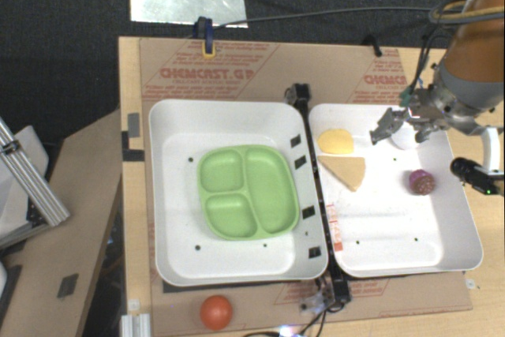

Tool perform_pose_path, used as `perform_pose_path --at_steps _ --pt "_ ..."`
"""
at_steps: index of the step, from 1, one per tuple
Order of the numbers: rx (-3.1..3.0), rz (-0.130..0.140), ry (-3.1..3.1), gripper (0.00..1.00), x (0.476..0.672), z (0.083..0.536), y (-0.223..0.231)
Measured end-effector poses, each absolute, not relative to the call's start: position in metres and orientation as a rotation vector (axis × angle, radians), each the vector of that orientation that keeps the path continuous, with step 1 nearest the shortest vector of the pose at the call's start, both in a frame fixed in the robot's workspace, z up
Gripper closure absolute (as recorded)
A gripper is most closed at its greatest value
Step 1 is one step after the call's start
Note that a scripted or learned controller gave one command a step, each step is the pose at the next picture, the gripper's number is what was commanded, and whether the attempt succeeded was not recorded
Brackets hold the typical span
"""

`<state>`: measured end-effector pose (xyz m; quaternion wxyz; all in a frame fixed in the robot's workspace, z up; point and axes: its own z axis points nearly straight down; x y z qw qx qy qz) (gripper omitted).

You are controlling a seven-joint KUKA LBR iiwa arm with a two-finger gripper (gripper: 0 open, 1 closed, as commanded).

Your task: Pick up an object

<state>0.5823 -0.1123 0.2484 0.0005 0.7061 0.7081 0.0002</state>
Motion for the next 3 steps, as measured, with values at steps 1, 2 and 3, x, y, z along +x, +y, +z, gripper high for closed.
perform_pose_path --at_steps 1,2,3 --pt "2.22 -0.001 2.223 0.0 0.582 0.198 -0.123" --pt "2.221 -0.002 2.224 0.0 0.584 0.136 -0.121" --pt "2.22 0.005 2.221 0.0 0.586 0.088 -0.12"
